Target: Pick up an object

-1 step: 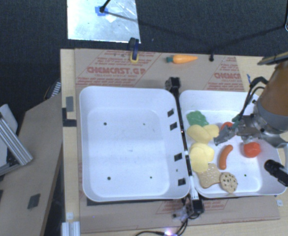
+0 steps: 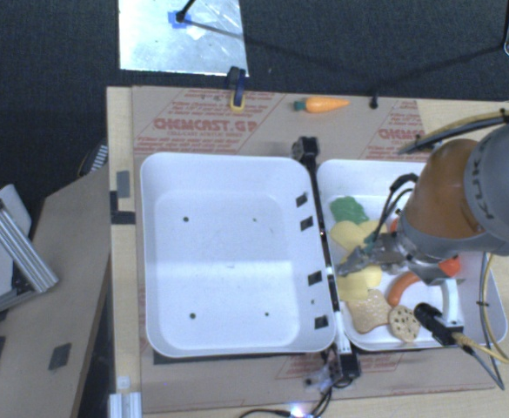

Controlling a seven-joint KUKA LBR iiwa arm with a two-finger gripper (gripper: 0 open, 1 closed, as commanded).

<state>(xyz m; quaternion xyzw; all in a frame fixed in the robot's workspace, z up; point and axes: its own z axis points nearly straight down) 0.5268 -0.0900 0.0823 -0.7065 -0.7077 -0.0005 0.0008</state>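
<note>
1. A pale wooden bench (image 2: 123, 259) covered with printed brown cardboard (image 2: 206, 122) carries two shallow white plastic bins side by side, joined along a black hinged strip (image 2: 317, 233).
2. The left white bin (image 2: 228, 251) shows a bare floor with a few small dark dots.
3. The right white bin (image 2: 367, 174) holds the toy food: a green leafy piece (image 2: 348, 208) near the back, a pale yellow rounded piece (image 2: 350, 232) just in front of it, another yellow piece (image 2: 365, 280) below that, a tan flat biscuit-like piece (image 2: 368, 312), a brown round slice with holes (image 2: 403, 321) and an orange-red sausage shape (image 2: 399, 286).
4. The grey arm with its orange band (image 2: 441, 194) reaches over the right bin, and the metal two-finger gripper (image 2: 363, 258) sits low among the yellow pieces; whether its fingers are apart or closed on anything cannot be told from here.
5. An orange toy carrot (image 2: 321, 105) lies on the cardboard behind the bins, near a blue and yellow clamp (image 2: 236, 89).
6. Beyond the bench is dark carpet (image 2: 45, 59) with a shiny square sheet (image 2: 182, 24); aluminium rails (image 2: 10, 242) stand at the left.
</note>
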